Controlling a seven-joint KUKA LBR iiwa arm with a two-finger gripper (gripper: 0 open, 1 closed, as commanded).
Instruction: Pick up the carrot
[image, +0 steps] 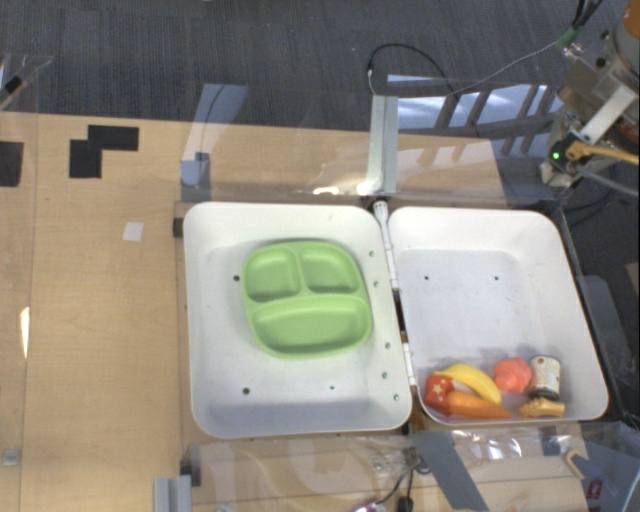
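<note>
Orange against white plastic, the carrot (476, 405) lay at the near edge of the right bin (480, 260), wedged among other toy food. Touching it from behind was a banana (472, 380); a red pepper (438, 388) sat at its left end, a tomato (513, 373) just behind its right end, with a small jar (545, 375) and a brown piece (543, 407) further right. Such crowding likely left little room for fingers, so a grab might have caught the banana or slipped against the bin wall. Left of the carrot, in the left bin (220, 400), rested a green divided plate (303, 297). Arm hardware showed far behind the carrot at the upper right corner; the gripper's opening I could not tell.
</note>
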